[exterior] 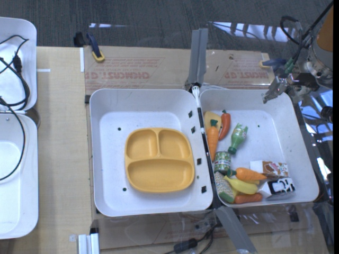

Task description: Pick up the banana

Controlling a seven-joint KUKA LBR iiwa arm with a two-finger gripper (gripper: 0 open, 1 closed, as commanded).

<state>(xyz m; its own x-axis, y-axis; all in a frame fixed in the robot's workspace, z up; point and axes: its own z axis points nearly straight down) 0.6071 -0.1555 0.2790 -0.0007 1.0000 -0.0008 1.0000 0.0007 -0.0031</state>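
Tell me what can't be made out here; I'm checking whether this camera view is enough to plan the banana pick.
- Banana: partly covered by the orange carrot lying across it, so its full outline is hidden.
- Gripper: small and dark above the right bin's far corner; finger state unreadable.
- Arm: cut off by the right and top edges.
- Small cartons near the pile: print too small to read.

the cardboard sheet (159, 67) behind the bins bears red print, upside down, too blurred to read surely.
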